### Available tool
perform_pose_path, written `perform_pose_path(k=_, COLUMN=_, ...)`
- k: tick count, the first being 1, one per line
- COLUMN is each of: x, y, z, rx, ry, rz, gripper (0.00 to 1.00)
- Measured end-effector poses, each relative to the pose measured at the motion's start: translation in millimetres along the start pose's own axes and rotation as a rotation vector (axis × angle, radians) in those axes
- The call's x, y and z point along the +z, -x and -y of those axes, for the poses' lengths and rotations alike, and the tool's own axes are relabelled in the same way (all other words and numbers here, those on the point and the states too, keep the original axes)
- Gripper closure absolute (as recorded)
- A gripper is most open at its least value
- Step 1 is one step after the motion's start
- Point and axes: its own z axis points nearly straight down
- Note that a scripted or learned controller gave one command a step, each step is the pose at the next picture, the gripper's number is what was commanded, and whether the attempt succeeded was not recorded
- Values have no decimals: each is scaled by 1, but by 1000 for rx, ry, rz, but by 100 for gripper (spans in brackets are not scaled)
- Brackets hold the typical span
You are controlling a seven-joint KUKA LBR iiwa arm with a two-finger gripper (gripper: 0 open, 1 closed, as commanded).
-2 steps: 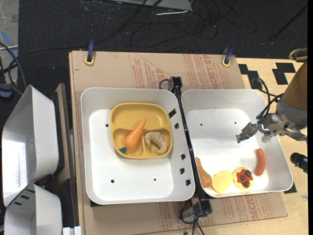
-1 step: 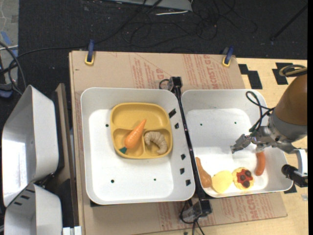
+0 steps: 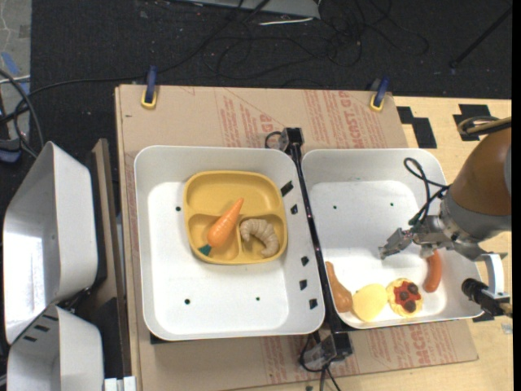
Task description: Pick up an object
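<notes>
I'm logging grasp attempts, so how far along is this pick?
Done: the gripper has reached into the right bin. In hand: nothing visible between its fingers. Left: grasping and lifting; the sausage, yellow piece and the carrot in the yellow plate lie unlifted.

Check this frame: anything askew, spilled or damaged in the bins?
Nothing stands out. The yellow plate sits flat in the left bin with a carrot and shrimp in its compartments. The toy food lies loose along the right bin's front edge, near the gripper.
</notes>
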Motion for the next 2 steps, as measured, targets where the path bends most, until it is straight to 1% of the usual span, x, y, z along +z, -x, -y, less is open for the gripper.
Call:
perform_pose_path(k=1, x=-11, y=0, z=-1, rx=0, ry=3, rz=1, gripper=100)
perform_pose_path(k=2, x=-54, y=2, z=-2, rx=-3, ry=6, rz=3, gripper=100)
